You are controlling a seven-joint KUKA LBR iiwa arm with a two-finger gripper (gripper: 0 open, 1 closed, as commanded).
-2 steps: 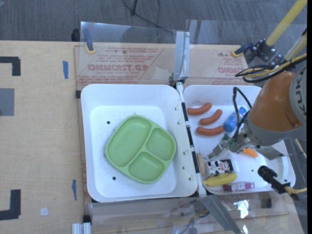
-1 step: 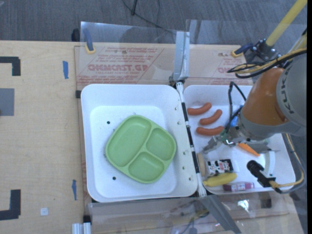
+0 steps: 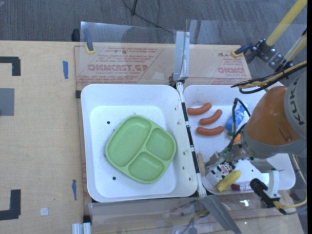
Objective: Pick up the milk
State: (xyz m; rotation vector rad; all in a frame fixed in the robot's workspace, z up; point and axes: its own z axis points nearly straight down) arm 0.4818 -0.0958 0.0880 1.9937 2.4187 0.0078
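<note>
At the near edge of the right bin [image 3: 287, 182] lies a yellow banana [image 3: 228, 181]. Just above it the gripper [image 3: 222, 165] hangs low over the bin floor, under the orange band of the arm [image 3: 273, 123]. Whether it is open or shut I cannot tell; the wrist hides too much, and nothing is visibly held.

Further back lie 3 sausages [image 3: 210, 130] in a loose row. Just to their right, half hidden by the arm, is a blue and white pack that I take to be the milk [image 3: 239, 116], standing well back in the bin.

The gripper looks closer to the banana than to the milk, so the step in hand is the approach. To do it well, it should lift clear of the banana and travel back and right. It should then descend squarely over the pack, keeping off the nearest sausage and the bin wall.

The left bin [image 3: 92, 130] holds a green plate [image 3: 141, 148] with 3 compartments, which plays no part.
</note>
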